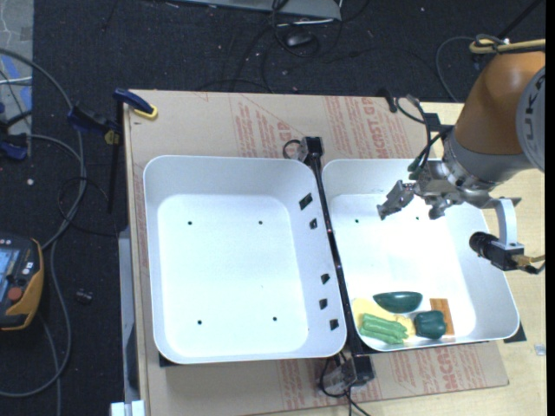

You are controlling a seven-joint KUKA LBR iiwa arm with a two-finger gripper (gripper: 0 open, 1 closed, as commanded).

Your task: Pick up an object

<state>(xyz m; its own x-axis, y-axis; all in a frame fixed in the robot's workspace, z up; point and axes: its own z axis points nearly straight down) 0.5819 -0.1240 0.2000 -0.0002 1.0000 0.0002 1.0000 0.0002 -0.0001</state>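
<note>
We find the gripper point(416, 199) hanging over the far half of the right bin point(486, 258), its two fingers spread apart with nothing between them. The candidate objects lie well apart from it, clustered against the near rim of that bin: a dark green domed piece point(398, 301), a light green ribbed piece point(383, 328) just beside and in front of it, a teal block point(430, 323) to their right, and an orange-brown flat piece point(441, 306) touching or just behind the block. A yellow scrap appears to sit under the domed piece; we cannot tell what it is. The left bin point(173, 232) holds none of these.

In our judgement these are small, light toy-like items, probably rigid or slightly yielding plastic, not fragile. The teal block looks the soundest choice: compact, with opposing sides for the fingers to close across. The domed piece may slip out from a pinch on its curved top. Crowding and the nearby bin wall are the main risks to a clean grasp.
</note>
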